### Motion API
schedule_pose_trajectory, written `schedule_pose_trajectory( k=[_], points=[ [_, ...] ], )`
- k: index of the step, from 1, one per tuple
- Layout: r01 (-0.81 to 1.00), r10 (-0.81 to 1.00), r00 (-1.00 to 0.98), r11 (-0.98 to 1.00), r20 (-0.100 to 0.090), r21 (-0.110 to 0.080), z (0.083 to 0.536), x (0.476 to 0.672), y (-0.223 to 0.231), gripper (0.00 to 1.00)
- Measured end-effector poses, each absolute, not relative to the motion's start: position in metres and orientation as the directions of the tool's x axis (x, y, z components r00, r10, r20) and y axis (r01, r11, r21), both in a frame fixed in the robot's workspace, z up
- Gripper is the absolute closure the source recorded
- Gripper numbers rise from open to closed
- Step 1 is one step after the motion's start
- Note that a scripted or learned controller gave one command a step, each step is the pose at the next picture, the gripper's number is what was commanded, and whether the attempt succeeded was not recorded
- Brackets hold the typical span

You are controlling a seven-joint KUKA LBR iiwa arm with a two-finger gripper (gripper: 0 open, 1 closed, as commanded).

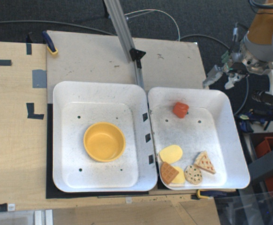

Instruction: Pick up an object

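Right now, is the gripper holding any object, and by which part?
Nothing is held. The gripper hangs open above the right bin's far corner, apart from the red toy.

Both bins look like white plastic with a smooth, faintly glossy finish; the left bin (61,125) and the right bin (230,139) carry fine dark speckles and scuffs. The yellow bowl (104,141) seems smooth matt plastic. The red piece (180,109) has a slight sheen. The waffle (169,172) shows a ridged, grid-like surface. The counter (10,121) at left is pale wood grain, matt. The slanted pole (119,20) looks like brushed metal.
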State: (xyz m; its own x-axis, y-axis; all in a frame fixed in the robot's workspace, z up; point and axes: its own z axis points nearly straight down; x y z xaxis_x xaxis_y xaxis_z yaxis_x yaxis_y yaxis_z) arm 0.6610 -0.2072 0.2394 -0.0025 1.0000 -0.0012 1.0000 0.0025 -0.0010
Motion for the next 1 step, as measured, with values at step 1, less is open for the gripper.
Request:
schedule_pose_trajectory(
  k=[1],
  points=[
    [1.000,1.000,-0.002,0.002,-0.001,-0.002,0.2394,0.6610,-0.2072,0.00]
  ],
)
